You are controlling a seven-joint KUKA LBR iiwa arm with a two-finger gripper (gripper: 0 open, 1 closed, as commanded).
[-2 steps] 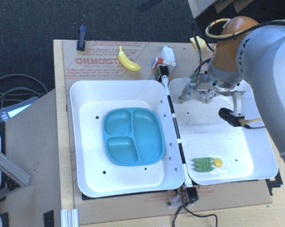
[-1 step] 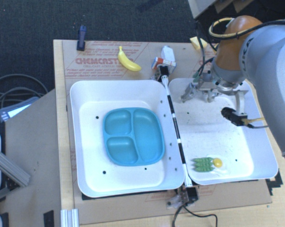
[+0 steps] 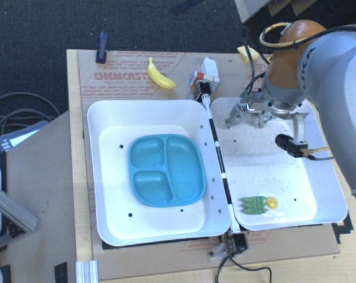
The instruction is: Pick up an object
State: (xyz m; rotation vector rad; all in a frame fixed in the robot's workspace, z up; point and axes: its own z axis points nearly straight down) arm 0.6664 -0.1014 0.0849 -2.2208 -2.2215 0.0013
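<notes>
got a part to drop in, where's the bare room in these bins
Best: the middle of the right bin, between the arm at its far end and the green toy by its near rim. Left bin: the blue plate leaves only a margin around it.

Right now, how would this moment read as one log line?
arm over right bin, far end | green-yellow item at near end, untouched | blue plate in left bin

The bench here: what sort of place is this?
Probably a robotics lab: a grey robot arm hangs over the right white bin, a banana lies behind the left bin, and cables lie on the carpet.
</notes>
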